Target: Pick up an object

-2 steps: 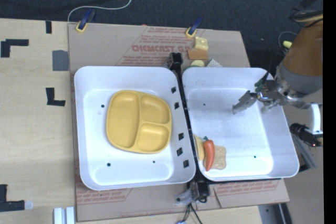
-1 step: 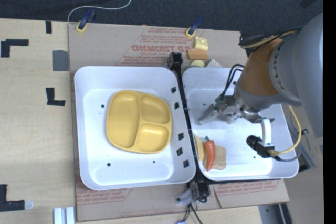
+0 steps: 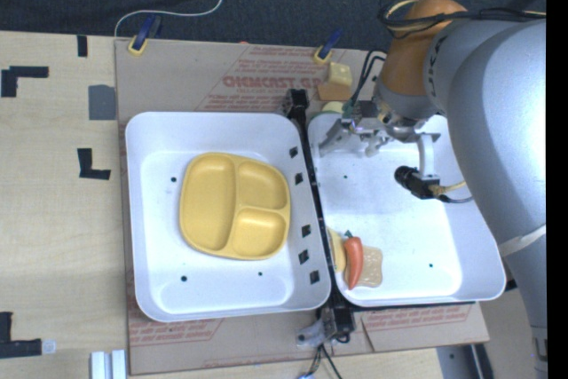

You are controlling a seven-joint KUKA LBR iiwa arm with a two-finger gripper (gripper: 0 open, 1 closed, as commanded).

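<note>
My gripper (image 3: 353, 135) hangs low over the far left corner of the right bin (image 3: 444, 266), under the orange-banded wrist (image 3: 413, 58). Nothing shows inside it. Small objects lie at the near left of that bin: an orange-red carrot-shaped piece (image 3: 353, 261), a beige lump (image 3: 370, 266) beside it, and a thin yellow piece (image 3: 339, 251) against the wall. They are well apart from the gripper, toward the near edge. A yellow divided plate (image 3: 235, 205) lies flat in the left bin (image 3: 151, 280).
A tan block (image 3: 335, 90), a small yellow piece (image 3: 340, 70) and a pale round thing (image 3: 330, 108) sit just beyond the right bin's far rim. A black divider (image 3: 306, 191) runs between the bins. The grey arm (image 3: 506, 120) covers the right side.
</note>
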